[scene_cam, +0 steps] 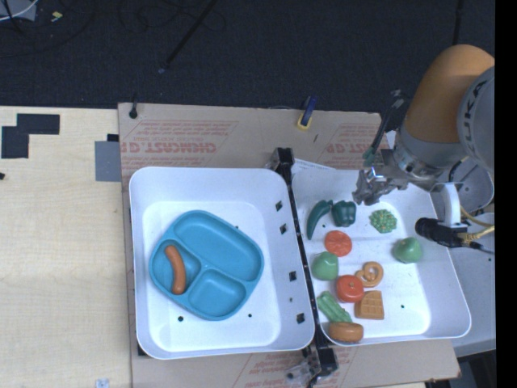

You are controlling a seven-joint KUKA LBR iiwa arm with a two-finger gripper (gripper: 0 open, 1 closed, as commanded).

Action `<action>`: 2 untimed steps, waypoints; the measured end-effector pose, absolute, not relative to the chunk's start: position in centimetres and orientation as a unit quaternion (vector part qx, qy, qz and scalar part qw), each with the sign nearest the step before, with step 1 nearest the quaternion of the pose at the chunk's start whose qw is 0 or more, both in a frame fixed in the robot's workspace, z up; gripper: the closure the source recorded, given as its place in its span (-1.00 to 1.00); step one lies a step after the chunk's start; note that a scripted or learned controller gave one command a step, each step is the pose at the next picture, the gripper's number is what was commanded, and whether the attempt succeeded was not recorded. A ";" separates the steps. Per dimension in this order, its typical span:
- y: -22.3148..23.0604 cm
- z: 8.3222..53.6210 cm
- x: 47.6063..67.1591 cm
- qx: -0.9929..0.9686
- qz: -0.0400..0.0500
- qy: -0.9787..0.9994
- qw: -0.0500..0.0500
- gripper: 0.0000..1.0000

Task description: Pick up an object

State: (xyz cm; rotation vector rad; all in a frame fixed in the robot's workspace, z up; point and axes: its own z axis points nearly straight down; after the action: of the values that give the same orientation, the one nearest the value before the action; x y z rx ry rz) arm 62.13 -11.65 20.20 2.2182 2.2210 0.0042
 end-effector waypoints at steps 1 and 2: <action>-11.7 22.9 62.2 0.707 0.001 0.708 0.000 1.00; -6.2 23.3 62.8 0.706 0.001 0.709 -0.001 1.00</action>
State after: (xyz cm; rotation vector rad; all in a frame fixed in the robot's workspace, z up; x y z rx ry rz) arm 62.82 -6.25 23.35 2.2180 2.2280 0.0018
